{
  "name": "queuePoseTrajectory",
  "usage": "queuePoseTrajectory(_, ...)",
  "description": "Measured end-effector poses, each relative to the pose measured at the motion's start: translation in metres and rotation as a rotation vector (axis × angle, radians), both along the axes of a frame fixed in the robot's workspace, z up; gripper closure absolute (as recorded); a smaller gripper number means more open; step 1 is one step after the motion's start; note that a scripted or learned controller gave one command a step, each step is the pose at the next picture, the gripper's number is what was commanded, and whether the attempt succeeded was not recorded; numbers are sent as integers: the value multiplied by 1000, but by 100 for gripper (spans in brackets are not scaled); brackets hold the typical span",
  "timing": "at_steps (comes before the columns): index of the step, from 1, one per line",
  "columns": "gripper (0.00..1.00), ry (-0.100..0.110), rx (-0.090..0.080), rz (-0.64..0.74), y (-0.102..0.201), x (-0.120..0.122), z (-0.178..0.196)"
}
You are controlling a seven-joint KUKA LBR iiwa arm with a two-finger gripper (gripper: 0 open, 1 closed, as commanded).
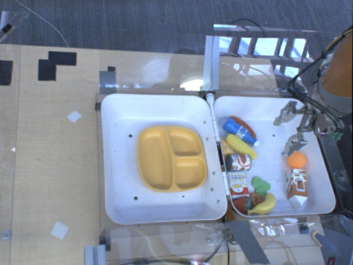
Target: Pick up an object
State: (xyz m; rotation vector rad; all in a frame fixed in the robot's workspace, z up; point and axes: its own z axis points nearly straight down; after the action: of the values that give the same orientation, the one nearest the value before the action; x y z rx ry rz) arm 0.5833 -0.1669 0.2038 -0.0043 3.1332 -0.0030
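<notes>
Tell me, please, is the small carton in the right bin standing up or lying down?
Lying down: the carton rests flat on the bin floor, below the orange ball.

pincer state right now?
Pincer: open, holding nothing, above the right bin, just above the orange ball.

One fixed overhead camera looks down obliquely on both bins (110,148).

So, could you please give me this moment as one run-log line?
hand: open, above right bin, holding nothing | nearest: orange ball beside carton | yellow divided tray: left bin
</notes>
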Motion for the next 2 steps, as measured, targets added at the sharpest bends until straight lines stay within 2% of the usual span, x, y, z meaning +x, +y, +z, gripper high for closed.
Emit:
queuePoseTrajectory(1,0,5,4,-168,14,60,-85)
queuePoseTrajectory(2,0,-13,-7,-307,65,38,-113)
